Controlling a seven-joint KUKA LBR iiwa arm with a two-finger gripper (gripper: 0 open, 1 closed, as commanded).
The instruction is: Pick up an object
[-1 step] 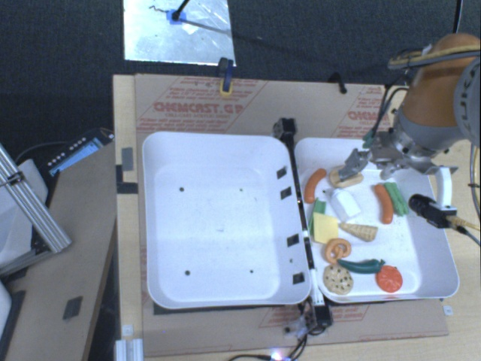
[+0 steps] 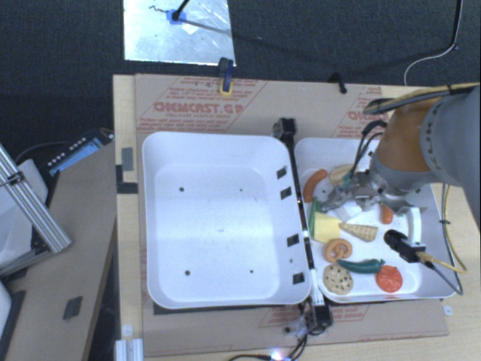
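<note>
We're looking down at the worktop (image 2: pixel 188 100) with two bins: the left bin (image 2: pixel 218 216) takes up the centre of the frame, and the right bin (image 2: pixel 436 277) at centre right is carrying all the toy food. The arm (image 2: pixel 421 141) is reaching in from the right edge and hanging over the right bin's upper half, so we're judging it's working a pick among the clutter there. The gripper (image 2: pixel 344 194) is sitting low near the bin's left side, close to the red sausage (image 2: pixel 314 183) and just above the yellow cheese block (image 2: pixel 325 227); we can't tell how the jaws are standing, since the wrist is covering them. Nothing is visibly between them. Candidates are lying packed in the lower part: a wedge-shaped slice (image 2: pixel 359 232), a pretzel (image 2: pixel 338 250), a green pepper (image 2: pixel 362 265), a cookie (image 2: pixel 338 279) and a tomato (image 2: pixel 388 278). They're touching or nearly so, so we're expecting neighbours to get nudged on any close.
</note>
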